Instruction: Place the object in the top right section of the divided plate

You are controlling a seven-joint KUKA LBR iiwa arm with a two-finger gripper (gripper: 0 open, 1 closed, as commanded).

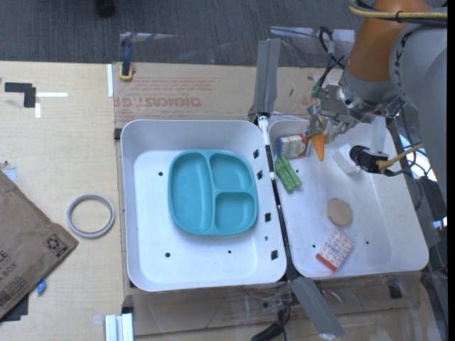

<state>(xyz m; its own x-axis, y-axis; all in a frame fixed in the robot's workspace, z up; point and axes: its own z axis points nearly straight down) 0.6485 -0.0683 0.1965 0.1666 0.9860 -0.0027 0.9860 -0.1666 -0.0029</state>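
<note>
The grey arm's gripper [318, 130] is hanging over the right white plastic bin [398, 261], its fingers pinching a small orange cone-shaped carrot [319, 146]. The smooth turquoise divided plate [212, 192] is lying in the left white bin [142, 261]. A green ridged piece [288, 174], a round tan disc [340, 212] and a red-patterned packet [334, 250] are lying nearby.

Little readable print

The cardboard [186, 91] behind the left bin bears red lettering, seen upside down and mirrored; it seems to read "CHEMCAST", with more words too blurred to read. The brown box [25, 244] at the left edge shows black letters, "BOX" among them, cut off by the frame. The red-and-white packet [334, 250] in the right bin carries print too small to read.
</note>
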